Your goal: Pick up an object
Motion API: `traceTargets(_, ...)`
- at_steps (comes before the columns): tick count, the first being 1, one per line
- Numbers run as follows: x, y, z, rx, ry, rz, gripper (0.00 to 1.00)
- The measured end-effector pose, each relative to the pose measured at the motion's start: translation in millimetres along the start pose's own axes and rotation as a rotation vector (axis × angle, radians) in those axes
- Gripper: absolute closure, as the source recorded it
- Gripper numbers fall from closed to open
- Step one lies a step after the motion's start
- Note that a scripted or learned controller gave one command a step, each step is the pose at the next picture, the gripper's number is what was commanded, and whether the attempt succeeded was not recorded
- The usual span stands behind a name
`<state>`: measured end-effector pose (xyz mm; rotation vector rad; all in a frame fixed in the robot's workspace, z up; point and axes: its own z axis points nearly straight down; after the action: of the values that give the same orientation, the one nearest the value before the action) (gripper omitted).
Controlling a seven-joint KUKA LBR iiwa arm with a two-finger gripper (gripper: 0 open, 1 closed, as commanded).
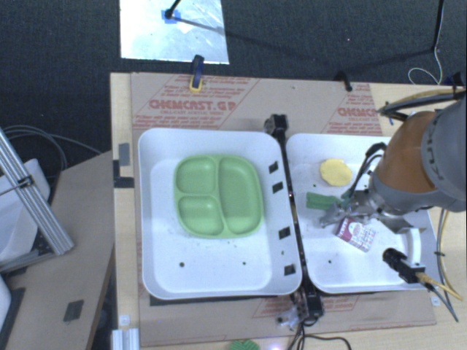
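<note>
Well to the gripper's left, the left bin (157,268) holds a green divided plate (219,195). In the right bin (343,268), a green block (317,200) lies just left of the gripper (334,215), at its tip. I cannot tell whether the tool is open or closed. A yellow disc (336,172) sits near its far side, and a pink-and-white packet (356,234) lies just beside it on its near right.

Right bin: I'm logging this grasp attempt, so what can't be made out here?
- Right bin, right side: camera view, hidden under the arm.
- Green item: camera view, its right end runs under the gripper; kind unclear.
- Red-and-white packet: camera view, print too small to read, upper edge hidden by the gripper.
</note>
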<state>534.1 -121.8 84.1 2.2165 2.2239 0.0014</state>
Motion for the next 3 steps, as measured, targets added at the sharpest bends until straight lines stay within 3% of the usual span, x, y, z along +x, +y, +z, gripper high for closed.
traceTargets(1,0.4,0.5,-10.9,-0.002,0.001,-0.001,1.00)
traceTargets(2,0.5,0.5,-10.6,-0.001,0.001,-0.001,0.00)
traceTargets(3,-0.9,-49.5,-25.5,0.004,0.002,0.004,0.00)
